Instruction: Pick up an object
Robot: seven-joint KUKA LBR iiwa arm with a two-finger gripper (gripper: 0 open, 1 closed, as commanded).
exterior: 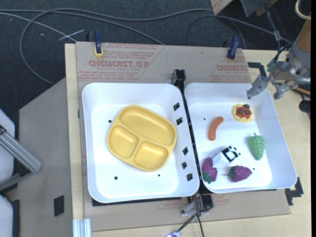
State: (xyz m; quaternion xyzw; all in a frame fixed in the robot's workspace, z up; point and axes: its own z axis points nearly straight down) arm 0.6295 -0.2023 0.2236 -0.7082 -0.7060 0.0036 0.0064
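Two purple grape bunches [209,169], one green bunch [256,146], one sausage [215,128] and one small pizza [243,113] are counted in the right bin [281,147]. One yellow divided plate [142,138] is held by the left bin [94,147]. The gripper [269,87] is seen at the right bin's two o'clock corner, fingers spread, nothing pinched.

Sausage [215,128], grapes [256,146] lie loose in right bin [281,147]

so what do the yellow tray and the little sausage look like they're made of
The yellow tray looks like moulded plastic with a smooth, slightly glossy finish: uniform colour, rounded compartment walls, soft highlights along the ridges. The sausage seems to be toy food, probably plastic or rubber: one flat orange-red colour, smooth and rounded. It is too small here to tell hard from soft.
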